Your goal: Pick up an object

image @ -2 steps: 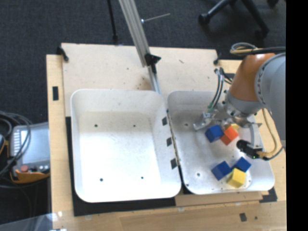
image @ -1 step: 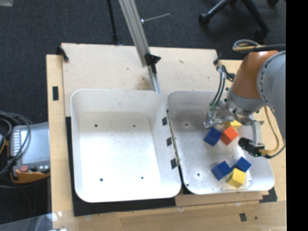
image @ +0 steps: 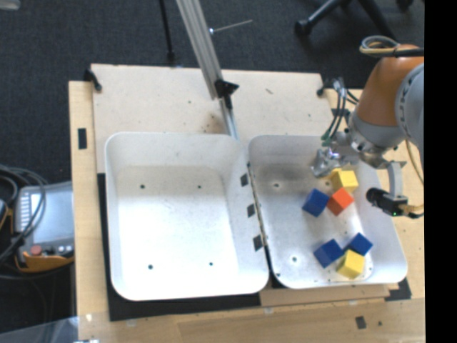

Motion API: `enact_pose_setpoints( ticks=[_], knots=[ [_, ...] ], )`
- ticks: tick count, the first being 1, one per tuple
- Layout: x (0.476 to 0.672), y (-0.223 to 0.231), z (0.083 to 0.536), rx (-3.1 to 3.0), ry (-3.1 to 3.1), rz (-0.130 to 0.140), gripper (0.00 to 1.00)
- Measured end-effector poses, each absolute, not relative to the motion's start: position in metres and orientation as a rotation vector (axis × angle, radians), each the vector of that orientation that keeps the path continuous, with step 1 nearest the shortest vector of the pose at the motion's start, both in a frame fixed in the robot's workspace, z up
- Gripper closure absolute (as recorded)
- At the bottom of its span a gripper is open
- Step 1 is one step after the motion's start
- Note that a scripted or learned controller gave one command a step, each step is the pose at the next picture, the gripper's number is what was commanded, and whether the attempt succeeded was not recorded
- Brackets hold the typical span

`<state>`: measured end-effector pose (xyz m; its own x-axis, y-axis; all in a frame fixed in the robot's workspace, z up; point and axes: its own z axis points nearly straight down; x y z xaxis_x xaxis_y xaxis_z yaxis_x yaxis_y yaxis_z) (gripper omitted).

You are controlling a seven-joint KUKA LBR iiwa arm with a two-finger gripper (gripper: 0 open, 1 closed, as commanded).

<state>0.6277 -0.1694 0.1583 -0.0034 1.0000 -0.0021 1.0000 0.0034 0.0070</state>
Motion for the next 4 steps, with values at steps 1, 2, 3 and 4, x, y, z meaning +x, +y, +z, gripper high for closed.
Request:
enact_pose_setpoints(
  ticks=[1,2,3,4],
  knots=[
    [0.629,-0.167,0.223,2.212,2.220,0.007,1.00],
    [0.629,-0.168,0.247,2.213,2.224,0.004,1.00],
    [0.630,-0.117,0.242,2.214,2.228,0.001,1.00],
    [0.617,-0.062,0.233,2.215,2.229,0.001,1.00]
  ],
)
